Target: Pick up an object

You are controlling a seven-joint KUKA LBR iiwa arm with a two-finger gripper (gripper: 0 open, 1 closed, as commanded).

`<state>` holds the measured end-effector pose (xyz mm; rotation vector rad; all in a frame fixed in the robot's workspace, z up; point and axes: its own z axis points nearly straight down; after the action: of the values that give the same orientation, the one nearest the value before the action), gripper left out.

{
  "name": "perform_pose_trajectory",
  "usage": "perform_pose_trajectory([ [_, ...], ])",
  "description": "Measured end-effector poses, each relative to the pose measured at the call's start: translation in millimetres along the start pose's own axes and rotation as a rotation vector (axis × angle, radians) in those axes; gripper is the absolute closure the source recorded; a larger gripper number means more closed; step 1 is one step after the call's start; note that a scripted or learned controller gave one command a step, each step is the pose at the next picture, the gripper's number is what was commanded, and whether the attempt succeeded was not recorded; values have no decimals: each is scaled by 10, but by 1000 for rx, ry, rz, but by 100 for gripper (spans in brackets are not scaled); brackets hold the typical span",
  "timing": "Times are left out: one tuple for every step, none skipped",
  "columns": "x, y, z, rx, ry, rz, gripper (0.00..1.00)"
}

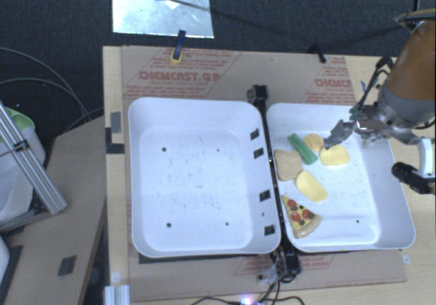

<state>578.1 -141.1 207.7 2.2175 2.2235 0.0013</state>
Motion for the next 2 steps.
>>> perform_pose_trajectory([
  [92,604,838,-1,-1,-4,0],
  [369,558,1251,2,1,-4,0],
])
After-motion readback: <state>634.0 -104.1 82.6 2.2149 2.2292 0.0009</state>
